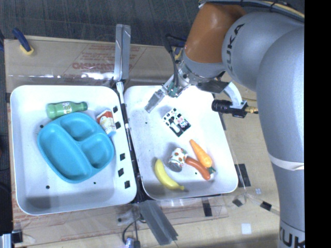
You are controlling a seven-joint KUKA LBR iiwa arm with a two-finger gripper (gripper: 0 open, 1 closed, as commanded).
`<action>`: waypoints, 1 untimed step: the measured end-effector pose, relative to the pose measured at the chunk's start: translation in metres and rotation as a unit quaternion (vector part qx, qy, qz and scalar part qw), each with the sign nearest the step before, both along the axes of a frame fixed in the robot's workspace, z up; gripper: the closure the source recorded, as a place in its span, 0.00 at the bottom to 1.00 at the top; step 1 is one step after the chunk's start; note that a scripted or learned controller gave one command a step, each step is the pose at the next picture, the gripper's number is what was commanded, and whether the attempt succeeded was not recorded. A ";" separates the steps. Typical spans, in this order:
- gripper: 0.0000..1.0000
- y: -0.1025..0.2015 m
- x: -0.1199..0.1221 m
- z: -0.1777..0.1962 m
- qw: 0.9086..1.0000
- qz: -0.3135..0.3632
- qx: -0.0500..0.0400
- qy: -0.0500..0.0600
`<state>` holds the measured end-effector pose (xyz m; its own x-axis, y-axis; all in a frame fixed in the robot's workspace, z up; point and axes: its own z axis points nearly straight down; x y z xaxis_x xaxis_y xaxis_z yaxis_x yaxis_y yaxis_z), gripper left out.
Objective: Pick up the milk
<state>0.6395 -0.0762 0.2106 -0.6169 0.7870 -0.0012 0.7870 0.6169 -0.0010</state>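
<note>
Milk carton (pixel 177 121), the black-and-white patterned one, lies flat near the middle of the right bin (pixel 220 118), apart from the banana (pixel 166 174) and carrot (pixel 200 153) nearer the front. The gripper (pixel 151 104) hangs just up and left of it, over the bin's back-left part, and I cannot tell whether it's open or closed. To do this well, it should centre over the carton, turn to span the narrower sides, come straight down and close before lifting.
</note>
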 end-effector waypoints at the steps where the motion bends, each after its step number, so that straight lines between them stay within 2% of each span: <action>1: 0.00 -0.069 -0.011 -0.121 0.999 0.032 0.001 0.001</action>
<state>0.6285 -0.1454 0.0896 -0.6663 0.7457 0.0013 0.7457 0.6663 -0.0017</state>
